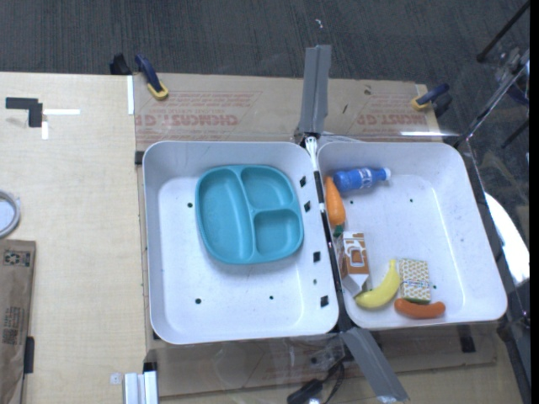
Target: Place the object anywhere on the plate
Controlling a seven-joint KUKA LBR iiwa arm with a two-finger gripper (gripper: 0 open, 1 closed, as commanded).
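Observation:
A teal plate (249,214) with three compartments lies in the left white bin (168,293), nothing on it. The right bin (459,251) holds several items: a blue bottle (359,178) lying near the back left, an orange carrot (335,204) along the divider, a small orange and white carton (354,255), a yellow banana (381,287), a patterned box (413,279), and a red-orange sausage (419,309) at the front.
A grey divider bar (315,91) runs between the bins. Yellow and blue clamps (152,77) hold a cardboard sheet (227,108) behind the bins. A roll of tape (7,215) and a brown package (15,310) lie on the bench at the left.

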